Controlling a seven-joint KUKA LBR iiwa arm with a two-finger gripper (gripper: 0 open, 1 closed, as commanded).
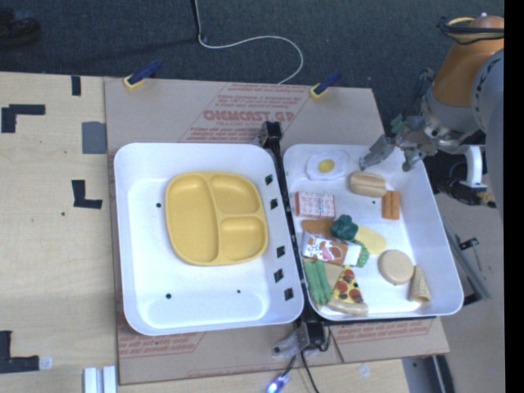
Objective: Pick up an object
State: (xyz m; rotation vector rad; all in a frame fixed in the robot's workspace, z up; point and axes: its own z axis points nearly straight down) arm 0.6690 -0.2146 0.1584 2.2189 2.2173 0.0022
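Note:
My gripper [390,155] hovers over the far right corner of the right bin [438,244], open, with nothing between its fingers. Just below and left of it lies a tan bread roll [368,183], and an orange sausage [390,205] lies beside that. A fried egg [325,167] sits at the bin's far edge. Further down are a pink packet [315,204], green broccoli [342,228], a small carton [332,252], a round biscuit [396,266], a cone [419,285], a pizza slice [348,289] and a green vegetable [317,281].
The left bin [139,244] holds a yellow divided plate [217,218]. Both bins rest on a cardboard sheet [237,113]. A white cable [246,43] loops at the back. The arm's orange band [471,35] is at the upper right.

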